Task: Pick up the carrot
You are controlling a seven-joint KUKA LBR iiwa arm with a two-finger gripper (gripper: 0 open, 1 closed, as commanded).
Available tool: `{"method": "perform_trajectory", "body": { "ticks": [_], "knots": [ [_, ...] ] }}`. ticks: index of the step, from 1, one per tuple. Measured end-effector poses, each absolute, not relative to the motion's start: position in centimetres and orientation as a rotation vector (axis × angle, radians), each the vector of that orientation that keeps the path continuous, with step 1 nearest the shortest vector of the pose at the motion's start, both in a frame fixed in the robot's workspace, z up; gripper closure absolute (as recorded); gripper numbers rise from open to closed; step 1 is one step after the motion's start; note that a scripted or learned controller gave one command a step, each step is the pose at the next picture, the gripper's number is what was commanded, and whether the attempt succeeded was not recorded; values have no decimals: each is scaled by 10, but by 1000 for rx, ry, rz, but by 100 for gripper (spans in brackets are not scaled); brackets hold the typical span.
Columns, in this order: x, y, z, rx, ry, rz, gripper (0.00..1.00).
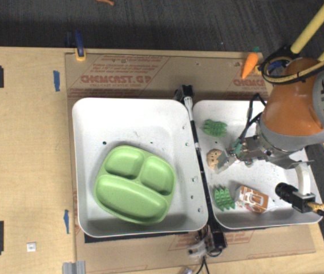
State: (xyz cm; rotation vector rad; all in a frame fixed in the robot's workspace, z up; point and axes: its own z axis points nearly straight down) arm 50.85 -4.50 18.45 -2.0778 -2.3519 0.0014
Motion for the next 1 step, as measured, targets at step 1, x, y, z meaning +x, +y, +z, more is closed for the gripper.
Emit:
{"method": "perform_trajectory", "body": {
  "ticks": [1],
  "knots": [
    [556, -14, 184, -2609, -1751, 1, 0]
  ]
}}
